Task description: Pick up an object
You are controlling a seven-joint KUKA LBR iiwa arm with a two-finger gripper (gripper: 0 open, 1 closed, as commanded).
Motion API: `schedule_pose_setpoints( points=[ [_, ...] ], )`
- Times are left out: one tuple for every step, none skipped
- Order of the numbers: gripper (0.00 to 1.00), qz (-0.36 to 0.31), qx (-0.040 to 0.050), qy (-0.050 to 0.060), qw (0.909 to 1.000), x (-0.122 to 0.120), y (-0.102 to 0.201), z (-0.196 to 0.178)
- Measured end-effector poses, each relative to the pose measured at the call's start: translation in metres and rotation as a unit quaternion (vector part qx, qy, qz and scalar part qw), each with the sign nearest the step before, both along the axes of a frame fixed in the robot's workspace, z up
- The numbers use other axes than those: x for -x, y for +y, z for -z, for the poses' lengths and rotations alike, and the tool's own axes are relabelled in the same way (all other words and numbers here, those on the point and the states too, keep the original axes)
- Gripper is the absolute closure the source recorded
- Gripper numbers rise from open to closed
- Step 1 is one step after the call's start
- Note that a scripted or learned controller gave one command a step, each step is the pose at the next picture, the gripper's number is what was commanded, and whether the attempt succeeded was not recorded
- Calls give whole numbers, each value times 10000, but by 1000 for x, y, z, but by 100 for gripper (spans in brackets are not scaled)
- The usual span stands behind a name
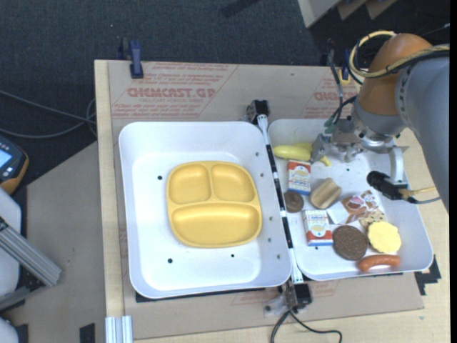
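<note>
- grey two-finger gripper (323, 148) hovers at right white bin's (421, 243) 11 o'clock, beside yellow plastic banana (292, 151); likely the target
- jaws: cannot tell, nothing visibly held

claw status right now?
Claw: cannot be told. It sits low over the right bin, beside the banana.
</note>
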State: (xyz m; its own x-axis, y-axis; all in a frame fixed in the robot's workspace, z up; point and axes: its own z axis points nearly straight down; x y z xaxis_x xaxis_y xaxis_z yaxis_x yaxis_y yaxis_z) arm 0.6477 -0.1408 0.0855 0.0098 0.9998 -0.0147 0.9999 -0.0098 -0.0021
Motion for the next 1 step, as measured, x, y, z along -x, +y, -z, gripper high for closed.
schedule_pose_setpoints(
  points=[
    [0,-35,-85,28,10000,70,16,1]
  ],
)
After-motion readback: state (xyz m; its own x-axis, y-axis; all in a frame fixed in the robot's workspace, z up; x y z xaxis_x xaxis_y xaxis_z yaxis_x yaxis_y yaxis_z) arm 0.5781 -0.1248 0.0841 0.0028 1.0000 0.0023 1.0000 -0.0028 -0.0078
